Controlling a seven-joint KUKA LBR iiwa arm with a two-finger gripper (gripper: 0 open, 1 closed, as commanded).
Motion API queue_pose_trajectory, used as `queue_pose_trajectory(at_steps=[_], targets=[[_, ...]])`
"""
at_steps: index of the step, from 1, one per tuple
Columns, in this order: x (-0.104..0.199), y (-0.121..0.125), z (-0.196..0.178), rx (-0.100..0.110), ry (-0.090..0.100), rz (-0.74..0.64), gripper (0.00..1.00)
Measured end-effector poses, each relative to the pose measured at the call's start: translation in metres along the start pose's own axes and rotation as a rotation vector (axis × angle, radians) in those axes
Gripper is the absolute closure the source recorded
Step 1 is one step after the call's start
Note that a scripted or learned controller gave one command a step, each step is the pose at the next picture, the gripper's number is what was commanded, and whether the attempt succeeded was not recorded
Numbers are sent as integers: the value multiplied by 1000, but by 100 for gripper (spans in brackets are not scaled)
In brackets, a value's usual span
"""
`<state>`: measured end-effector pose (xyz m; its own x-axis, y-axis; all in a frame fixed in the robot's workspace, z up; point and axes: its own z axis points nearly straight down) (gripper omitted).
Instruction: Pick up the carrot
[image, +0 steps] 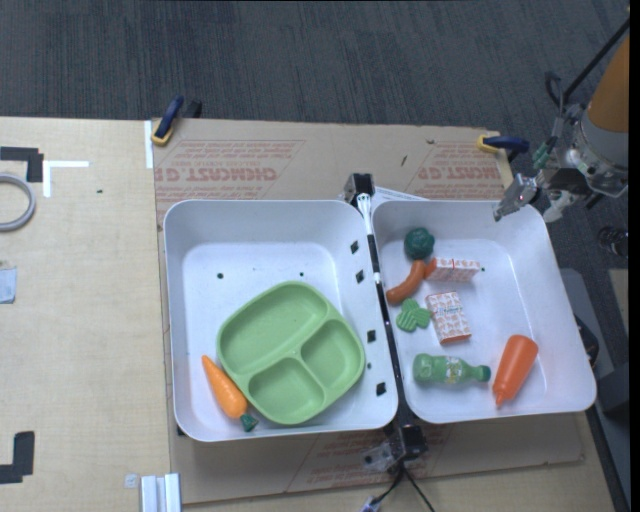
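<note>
Left bin (185, 300): one carrot (224, 388), orange with a green stem end, lying near the front left corner and touching the rim of a green three-part tray (290, 350). Right bin (560, 300): broccoli (419, 241) and sausage (408, 283) near the back left, two small cartons (449, 315), a green leaf piece (412, 318), a green bottle (450, 371) on its side, and a larger orange carrot-shaped item (514, 368) by the front right corner. Hand (523, 198): above the right bin's back right corner, holding nothing; how far open cannot be told.
</note>
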<state>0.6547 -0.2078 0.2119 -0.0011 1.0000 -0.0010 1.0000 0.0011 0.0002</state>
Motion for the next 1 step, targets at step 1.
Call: queue_pose_trajectory(at_steps=[1], targets=[[69, -73, 55, 2, 1, 49, 0]])
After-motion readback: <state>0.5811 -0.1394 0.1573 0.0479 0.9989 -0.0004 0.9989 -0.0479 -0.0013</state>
